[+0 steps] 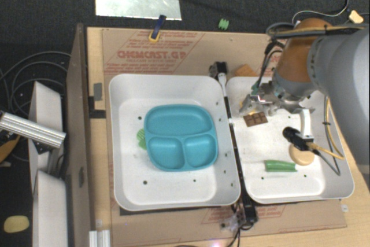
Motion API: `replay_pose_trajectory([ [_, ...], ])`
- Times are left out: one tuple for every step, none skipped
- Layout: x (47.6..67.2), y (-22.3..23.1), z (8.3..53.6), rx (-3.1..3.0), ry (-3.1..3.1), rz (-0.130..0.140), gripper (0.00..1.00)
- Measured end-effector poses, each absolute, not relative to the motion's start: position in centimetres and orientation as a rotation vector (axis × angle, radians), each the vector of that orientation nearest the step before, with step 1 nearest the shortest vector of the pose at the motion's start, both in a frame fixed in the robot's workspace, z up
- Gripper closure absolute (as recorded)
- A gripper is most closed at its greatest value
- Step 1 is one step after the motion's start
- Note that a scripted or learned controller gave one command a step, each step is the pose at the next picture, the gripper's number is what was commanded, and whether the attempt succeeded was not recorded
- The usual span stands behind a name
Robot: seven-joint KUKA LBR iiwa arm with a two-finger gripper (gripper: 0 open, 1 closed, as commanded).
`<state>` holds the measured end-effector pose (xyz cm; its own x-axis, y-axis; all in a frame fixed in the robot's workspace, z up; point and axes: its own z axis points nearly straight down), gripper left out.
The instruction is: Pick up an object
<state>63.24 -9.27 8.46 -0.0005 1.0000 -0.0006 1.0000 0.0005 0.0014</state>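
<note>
Arm (341,75): grey, orange band, over right bin (254,185)
Gripper (254,106): finger state? can't tell
Brown block (255,119): flat, dark, just under gripper

You had the gripper (252,102) low over the right bin (332,185), with a small brown block (255,119) just below its tip. A green piece (280,165) lay farther below it, and a blue divided tray (179,136) sat well off to its left.
</note>
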Motion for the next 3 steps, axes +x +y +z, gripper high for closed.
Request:
replay_pose_trajectory([
  [63.4,-9.2,9.7,2.217,2.220,0.007,1.00],
  [63.4,-14.2,20.4,2.215,2.212,0.008,1.00],
  [63.3,-13.9,19.8,2.217,2.222,0.002,0.00],
])
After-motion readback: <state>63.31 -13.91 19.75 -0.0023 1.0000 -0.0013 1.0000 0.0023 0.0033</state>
